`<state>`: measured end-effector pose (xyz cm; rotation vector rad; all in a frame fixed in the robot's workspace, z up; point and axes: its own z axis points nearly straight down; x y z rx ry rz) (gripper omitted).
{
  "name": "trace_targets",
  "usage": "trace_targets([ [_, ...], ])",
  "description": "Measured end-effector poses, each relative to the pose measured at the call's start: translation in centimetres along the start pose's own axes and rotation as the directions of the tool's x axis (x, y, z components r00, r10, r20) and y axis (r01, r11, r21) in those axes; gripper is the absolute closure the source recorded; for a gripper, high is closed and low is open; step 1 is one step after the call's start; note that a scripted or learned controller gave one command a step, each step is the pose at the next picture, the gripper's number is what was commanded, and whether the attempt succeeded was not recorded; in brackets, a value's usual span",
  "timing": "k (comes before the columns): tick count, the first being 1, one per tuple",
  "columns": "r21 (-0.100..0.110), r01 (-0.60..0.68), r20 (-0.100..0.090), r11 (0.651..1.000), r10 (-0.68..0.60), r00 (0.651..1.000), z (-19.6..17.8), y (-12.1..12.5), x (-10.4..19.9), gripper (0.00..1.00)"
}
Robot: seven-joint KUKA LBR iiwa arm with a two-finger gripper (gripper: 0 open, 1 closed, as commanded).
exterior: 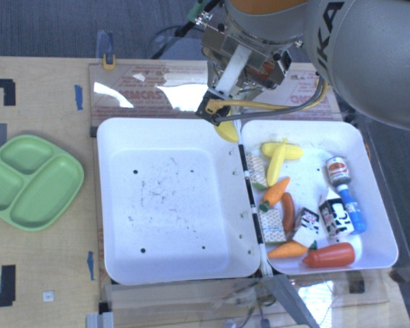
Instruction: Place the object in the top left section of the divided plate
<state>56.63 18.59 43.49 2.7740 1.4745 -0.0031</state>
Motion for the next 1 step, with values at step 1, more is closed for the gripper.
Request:
trace_targets([
  [1, 0.002, 0.193, 0.0, 0.981, -0.193, 0.981, 17.42, -5.08, 1.42, 1.0],
])
